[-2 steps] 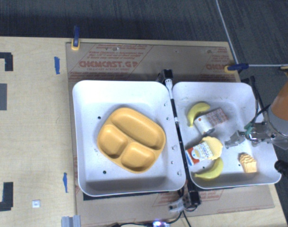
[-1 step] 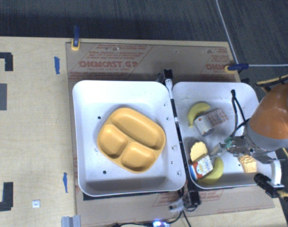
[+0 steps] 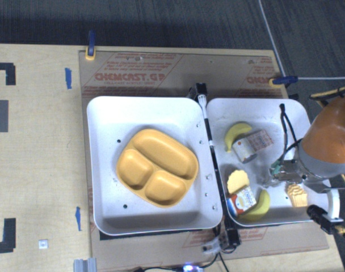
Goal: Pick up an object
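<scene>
One grey arm with an orange band (image 3: 331, 132) is seen entering at the right edge of the frame, and its two-finger claw (image 3: 286, 171) is located low over the right-hand shallow white bin (image 3: 257, 107), at the centre-right of the picture. How far the claw is parted cannot be told from this angle, and nothing is seen to be held by it.

Six loose items are counted in that bin. Just right of the claw, one small ridged orange-yellow piece (image 3: 297, 195) is found. Left of the claw, one pale yellow rounded wedge (image 3: 238, 181) is lying just above one small red, white and blue printed packet (image 3: 242, 200), against which one yellow-green toy banana (image 3: 262, 204) is resting. Further up the frame, one grey-white labelled can on its side (image 3: 251, 144) is shown, touching a second yellow-green toy banana (image 3: 236, 132). Two bananas are thus counted, and one of every other item.

One large three-compartment yellow plastic tray (image 3: 156, 166) is lying alone in the left-hand white bin (image 3: 104, 118), at centre-left.

All pieces are judged light and rigid, probably hollow plastic, smooth and somewhat slippery, not fragile. The ridged piece, being nearest, is judged the likeliest candidate; a hold across its narrow width is suggested. The can would best be taken across its diameter.
</scene>
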{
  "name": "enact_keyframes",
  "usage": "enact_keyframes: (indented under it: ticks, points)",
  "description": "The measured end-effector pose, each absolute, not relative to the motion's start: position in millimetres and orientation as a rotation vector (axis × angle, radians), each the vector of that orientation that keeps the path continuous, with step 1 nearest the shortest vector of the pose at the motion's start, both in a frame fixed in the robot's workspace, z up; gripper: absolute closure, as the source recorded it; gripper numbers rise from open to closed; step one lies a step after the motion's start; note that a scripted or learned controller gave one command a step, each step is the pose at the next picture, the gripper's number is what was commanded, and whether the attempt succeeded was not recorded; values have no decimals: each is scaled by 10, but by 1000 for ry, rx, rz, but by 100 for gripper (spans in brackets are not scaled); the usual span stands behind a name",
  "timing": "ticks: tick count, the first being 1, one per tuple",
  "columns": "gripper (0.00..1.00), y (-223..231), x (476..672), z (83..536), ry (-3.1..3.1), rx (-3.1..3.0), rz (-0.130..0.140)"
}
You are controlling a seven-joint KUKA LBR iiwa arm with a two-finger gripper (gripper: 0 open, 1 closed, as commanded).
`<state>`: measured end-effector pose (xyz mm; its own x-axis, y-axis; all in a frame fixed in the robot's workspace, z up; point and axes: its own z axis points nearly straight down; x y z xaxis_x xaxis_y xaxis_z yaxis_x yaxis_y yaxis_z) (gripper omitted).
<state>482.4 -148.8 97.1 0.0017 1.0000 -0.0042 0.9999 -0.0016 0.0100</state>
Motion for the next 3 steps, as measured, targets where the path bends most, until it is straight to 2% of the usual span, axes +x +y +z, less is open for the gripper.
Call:
enact_keyframes:
  ticks: [1, 2, 3]
  points:
    - [100, -946, 5493, 874, 2219, 2215, 9]
    - [0, -946, 5482, 863, 2220, 2217, 5]
    - [0, -971, 5093, 862, 2219, 2219, 4]
